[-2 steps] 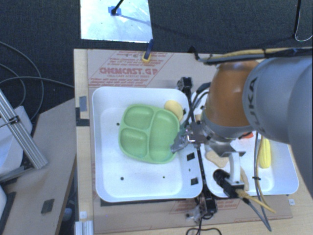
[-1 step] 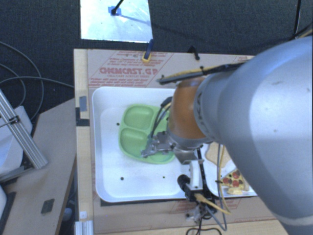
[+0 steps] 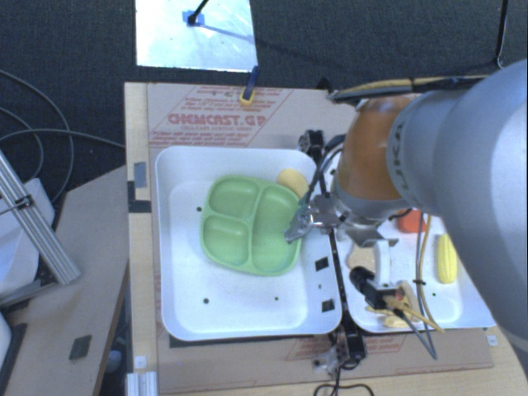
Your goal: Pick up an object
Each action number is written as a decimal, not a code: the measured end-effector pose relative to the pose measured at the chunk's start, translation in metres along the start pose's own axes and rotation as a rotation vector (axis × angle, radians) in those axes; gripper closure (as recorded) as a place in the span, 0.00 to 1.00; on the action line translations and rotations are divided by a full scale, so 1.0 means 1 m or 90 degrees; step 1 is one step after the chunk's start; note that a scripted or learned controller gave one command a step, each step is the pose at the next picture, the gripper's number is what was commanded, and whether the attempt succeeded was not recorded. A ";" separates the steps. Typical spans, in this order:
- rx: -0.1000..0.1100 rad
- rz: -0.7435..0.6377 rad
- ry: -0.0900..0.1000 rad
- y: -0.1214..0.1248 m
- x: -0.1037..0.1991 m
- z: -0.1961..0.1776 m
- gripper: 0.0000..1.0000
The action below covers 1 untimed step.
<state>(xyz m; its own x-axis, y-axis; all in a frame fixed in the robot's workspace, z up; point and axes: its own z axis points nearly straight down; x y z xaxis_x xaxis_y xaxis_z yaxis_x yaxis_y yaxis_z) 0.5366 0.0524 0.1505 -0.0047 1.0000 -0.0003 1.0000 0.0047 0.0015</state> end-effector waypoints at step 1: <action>-0.003 0.013 -0.012 0.013 0.014 0.015 0.00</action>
